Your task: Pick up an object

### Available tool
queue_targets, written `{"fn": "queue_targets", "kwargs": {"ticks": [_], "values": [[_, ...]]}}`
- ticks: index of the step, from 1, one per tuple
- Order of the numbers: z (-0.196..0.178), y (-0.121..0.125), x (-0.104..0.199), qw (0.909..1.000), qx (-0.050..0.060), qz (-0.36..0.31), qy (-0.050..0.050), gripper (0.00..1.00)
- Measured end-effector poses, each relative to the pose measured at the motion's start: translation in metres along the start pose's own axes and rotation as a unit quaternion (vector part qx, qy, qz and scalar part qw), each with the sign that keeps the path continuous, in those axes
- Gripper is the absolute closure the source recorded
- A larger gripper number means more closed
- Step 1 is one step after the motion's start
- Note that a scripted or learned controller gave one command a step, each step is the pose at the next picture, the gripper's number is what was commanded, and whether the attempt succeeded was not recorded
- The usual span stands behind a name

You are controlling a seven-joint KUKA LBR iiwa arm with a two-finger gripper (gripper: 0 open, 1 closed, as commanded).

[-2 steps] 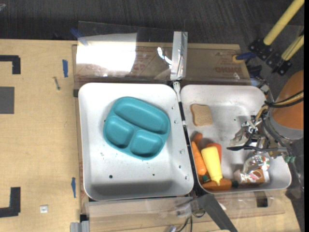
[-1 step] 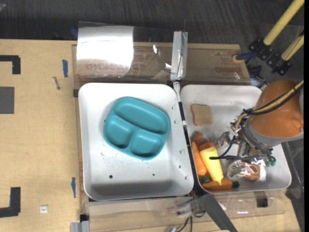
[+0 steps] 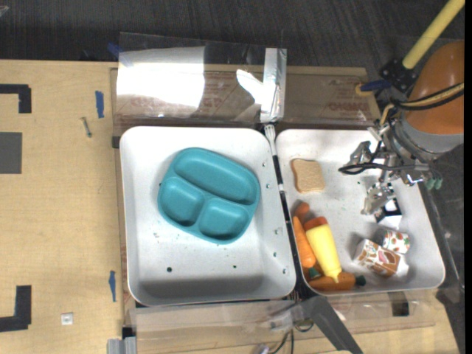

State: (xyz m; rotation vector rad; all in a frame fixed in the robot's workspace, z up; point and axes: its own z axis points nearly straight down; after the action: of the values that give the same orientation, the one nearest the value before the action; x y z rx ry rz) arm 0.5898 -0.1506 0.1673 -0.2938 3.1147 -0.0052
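Observation:
The right bin (image 3: pixel 428 271) holds a slice of toast (image 3: pixel 307 175) at its back left. A yellow squeeze bottle (image 3: pixel 325 251) lies along the left wall beside an orange carrot (image 3: pixel 303 245). A small patterned carton (image 3: pixel 383 255) rests at the front right. My gripper (image 3: pixel 380 198) reaches down over the right half of this bin, behind the carton and well right of the toast. A small dark and white thing (image 3: pixel 391 214) sits right under it, and I cannot make out what it is or whether it is held.
The left bin (image 3: pixel 140 257) carries a teal divided plate (image 3: pixel 209 193). A clear plastic sheet and a taped strip (image 3: pixel 273 83) lie behind both bins. The orange band of the arm (image 3: pixel 441 87) and its cables hang over the right bin's back right corner.

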Motion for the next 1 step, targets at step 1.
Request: {"fn": "queue_targets", "kwargs": {"ticks": [1], "values": [[0.0786, -0.0446, 0.0304, 0.999, -0.001, -0.045, 0.002, 0.0]]}}
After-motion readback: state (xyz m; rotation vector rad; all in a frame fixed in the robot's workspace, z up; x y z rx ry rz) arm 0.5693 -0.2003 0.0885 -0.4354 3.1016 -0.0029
